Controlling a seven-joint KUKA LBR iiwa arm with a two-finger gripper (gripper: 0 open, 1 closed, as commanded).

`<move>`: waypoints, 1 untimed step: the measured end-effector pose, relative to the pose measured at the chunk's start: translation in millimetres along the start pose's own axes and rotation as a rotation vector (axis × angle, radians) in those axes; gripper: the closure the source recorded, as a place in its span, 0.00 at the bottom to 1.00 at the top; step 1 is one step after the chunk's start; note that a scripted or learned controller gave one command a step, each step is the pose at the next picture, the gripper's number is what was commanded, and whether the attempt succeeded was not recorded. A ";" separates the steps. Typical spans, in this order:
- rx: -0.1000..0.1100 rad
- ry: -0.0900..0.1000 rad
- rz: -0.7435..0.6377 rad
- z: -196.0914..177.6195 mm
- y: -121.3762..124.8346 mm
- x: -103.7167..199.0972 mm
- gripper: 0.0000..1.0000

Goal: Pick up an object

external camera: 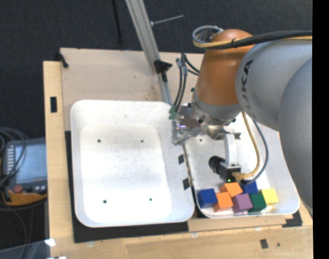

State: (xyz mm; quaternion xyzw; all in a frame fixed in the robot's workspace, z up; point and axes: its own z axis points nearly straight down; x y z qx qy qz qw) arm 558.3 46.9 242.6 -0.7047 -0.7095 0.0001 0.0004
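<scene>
Wooden bench (105, 77), bearing two white bins: left bin (121, 161), right bin (201, 163). One gripper (180, 135) over the right bin's left rim; open or closed cannot be told. Seven blocks clustered in the right bin's near end: two blue blocks (206, 197), two orange blocks (225, 200), one purple block (242, 203), one green block (257, 200), one yellow block (270, 196).

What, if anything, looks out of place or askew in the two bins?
Nothing looks spilled or damaged. The coloured blocks lie crowded in a jumble against the near wall of the right bin, not spread out.
</scene>
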 end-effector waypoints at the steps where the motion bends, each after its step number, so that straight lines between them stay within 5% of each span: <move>1: 0.000 0.000 0.000 6.2 2.3 47.0 1.00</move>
